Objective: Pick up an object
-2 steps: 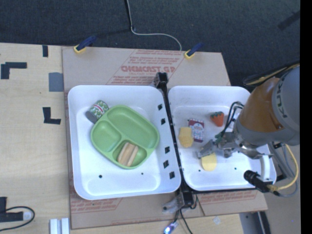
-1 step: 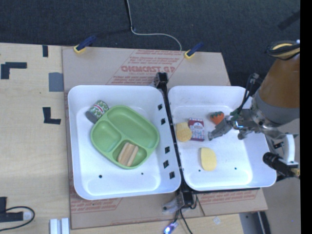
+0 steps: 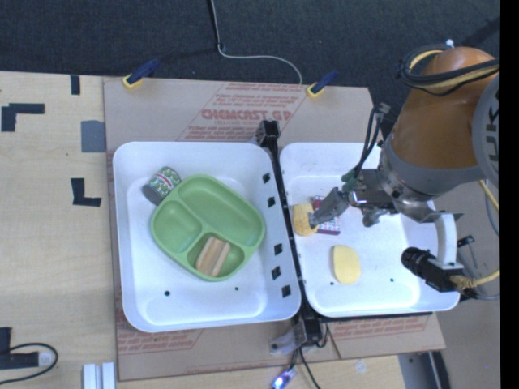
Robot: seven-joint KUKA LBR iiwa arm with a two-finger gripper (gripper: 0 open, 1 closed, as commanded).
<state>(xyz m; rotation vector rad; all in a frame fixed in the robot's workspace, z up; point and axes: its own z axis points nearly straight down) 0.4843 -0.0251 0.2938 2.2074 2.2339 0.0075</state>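
Yellow oval obj (image 3: 346, 264) lies just below the end effector (image 3: 327, 210) — apart from it; finger state — can't tell.

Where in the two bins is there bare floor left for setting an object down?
Left bin: bare along the near edge, below the green divided plate. Right bin: bare at the far wall, and near the front right of the yellow piece. Crowded beside the divider, where the gripper hangs over small items.

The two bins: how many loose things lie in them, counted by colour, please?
Green: 1, the divided plate
Tan: 1, the bread-like piece on that plate
Yellow: 2, one oval piece, one piece by the divider
Grey-green: 1, small object
Dark red: 1, flat packet, partly hidden
Total: 6
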